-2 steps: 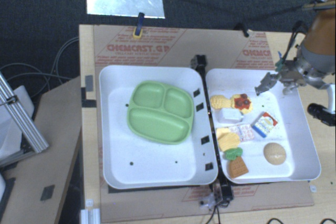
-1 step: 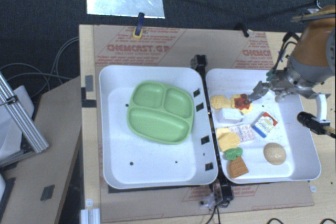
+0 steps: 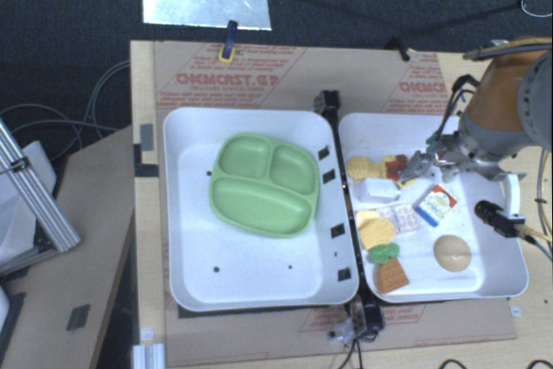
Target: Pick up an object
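The right bin point(image 3: 510, 276) holds several toy foods. A beige round bun point(image 3: 452, 252) lies near its front right, and a small blue, white and red carton point(image 3: 435, 205) sits mid-bin. A white block point(image 3: 378, 188), a yellow round piece point(image 3: 360, 166) and a red-brown piece point(image 3: 396, 168) lie at the left. Further forward are a clear packet point(image 3: 399, 216), a yellow slice point(image 3: 375, 231), a green piece point(image 3: 384, 253) and an orange cracker point(image 3: 392, 275). My gripper point(image 3: 421, 165) hangs low over the bin's back half, just right of the red-brown piece and behind the carton.
The left bin point(image 3: 186, 272) holds a green sectioned plate point(image 3: 263, 184). A black divider with clips point(image 3: 341, 186) runs between the bins. The grey and orange arm point(image 3: 510, 112) reaches over the right bin's back right corner, and a black fitting point(image 3: 495, 218) juts out by the right wall.
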Tool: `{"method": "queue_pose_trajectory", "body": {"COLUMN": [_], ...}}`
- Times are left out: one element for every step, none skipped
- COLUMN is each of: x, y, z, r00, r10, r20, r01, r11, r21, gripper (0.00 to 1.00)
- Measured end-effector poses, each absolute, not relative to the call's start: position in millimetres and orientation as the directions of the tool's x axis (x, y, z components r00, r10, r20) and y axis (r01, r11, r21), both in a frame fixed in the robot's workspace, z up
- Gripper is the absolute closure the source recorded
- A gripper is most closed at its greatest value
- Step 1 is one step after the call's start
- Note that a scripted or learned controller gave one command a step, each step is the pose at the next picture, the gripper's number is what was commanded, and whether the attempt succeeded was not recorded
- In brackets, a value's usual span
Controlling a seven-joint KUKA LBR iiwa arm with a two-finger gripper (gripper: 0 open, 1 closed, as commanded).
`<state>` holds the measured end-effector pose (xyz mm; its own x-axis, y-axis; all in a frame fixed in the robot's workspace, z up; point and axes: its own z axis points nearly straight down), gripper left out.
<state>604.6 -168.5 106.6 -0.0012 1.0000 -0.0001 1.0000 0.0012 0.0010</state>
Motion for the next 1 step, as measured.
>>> {"method": "queue_pose_trajectory", "body": {"x": [606.0], "y": [-168.6], "z": [85.8], "r00": [-0.001], "r10": [1.0], "r20": [-0.001], "r01": [1.0], "r11": [0.001], "r21": [0.002], "gripper": [0.0]}}
